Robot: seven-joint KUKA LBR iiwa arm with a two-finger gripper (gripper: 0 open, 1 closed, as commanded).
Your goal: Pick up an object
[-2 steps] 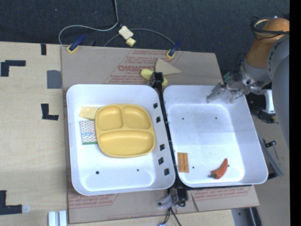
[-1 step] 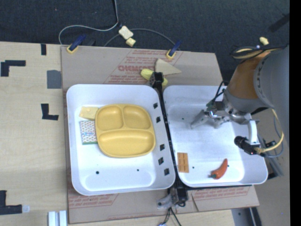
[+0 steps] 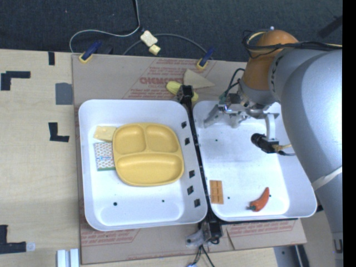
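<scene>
Arm [image 3: 300, 93] hangs over right bin's [image 3: 245, 154] far edge, apparently tilted.

- Left bin [image 3: 92, 204]: divided tray [image 3: 148, 153], two flat packets [image 3: 103, 148] just left of it.
- Right bin [image 3: 295, 196]: card [image 3: 216, 192] front-left, pepper [image 3: 260, 200] front-right.
- Tool [image 3: 225, 114] over right bin's rear.

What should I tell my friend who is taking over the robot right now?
Gripper: over the far part of the right bin, with nothing seen between its fingers; whether they are open or shut is unclear.
Right bin: an orange chili pepper near the front and a small orange card by the divider.
Left bin: a yellow divided plate, with a pale yellow piece and a patterned sponge beside it.
Done: nothing picked up.
Left: grasp and lift one object.
</scene>
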